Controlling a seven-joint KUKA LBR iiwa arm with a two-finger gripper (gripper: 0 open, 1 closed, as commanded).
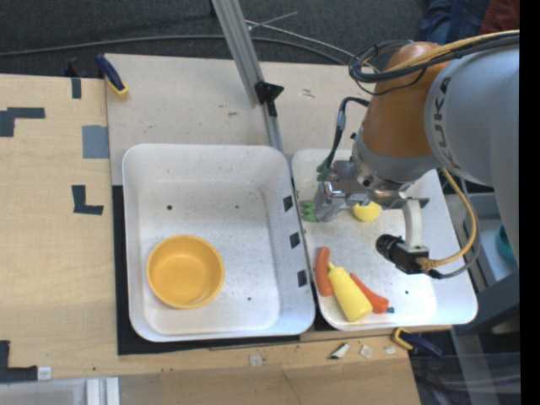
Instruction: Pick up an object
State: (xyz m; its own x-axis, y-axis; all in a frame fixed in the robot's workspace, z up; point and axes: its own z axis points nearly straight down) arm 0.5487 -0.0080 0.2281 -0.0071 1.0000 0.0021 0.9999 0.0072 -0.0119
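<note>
A: Bright enough?
B: Yes, soft even light from above; the white bins [202, 163] show no harsh glare, shadows stay faint.
A: Sharp?
B: Slightly soft and grainy; the arm [472, 99] looks blurred.

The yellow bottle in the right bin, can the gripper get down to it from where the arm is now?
Probably yes. The yellow bottle lies uncovered near the right bin's front edge, with the gripper over the same bin. Two orange carrots lie close against it, so a grasp may catch them too.
</note>
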